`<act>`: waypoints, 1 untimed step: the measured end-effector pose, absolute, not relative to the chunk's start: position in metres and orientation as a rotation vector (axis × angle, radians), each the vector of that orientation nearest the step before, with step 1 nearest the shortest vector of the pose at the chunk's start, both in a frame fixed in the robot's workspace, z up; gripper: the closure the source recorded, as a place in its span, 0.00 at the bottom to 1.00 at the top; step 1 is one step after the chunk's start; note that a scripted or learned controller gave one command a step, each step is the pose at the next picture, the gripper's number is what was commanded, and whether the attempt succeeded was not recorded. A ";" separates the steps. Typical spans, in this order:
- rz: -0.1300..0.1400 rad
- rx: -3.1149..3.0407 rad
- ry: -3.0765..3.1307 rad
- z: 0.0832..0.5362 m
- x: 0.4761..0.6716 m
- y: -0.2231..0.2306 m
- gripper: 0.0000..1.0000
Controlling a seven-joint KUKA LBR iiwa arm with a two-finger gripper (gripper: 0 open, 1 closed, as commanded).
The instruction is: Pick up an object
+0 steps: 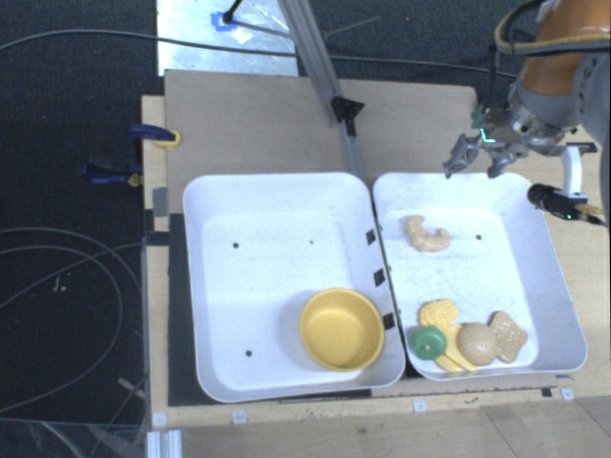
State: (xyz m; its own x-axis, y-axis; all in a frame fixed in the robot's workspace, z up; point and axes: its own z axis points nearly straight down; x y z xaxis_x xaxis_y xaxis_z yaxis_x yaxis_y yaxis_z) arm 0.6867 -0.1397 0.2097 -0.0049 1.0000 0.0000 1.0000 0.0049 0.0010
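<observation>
gripper [480, 159]: hovered above right bin's [544, 246] far rim, fingers spread, empty
risk: croissant [427, 234] lay alone mid-bin; near-corner pile invited a slipped or double grab

The counter [258, 122] is a tan board with two shallow white bins lying on it side by side, their inner rims touching. The left bin [220, 256] sits near the middle, the right bin [544, 256] toward the right edge. Blue clamps [143, 151] grip the counter's left edge. A dark mat [179, 322] shows under the left bin.
</observation>
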 end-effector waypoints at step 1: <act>0.003 2.214 2.226 0.211 0.687 -0.140 0.00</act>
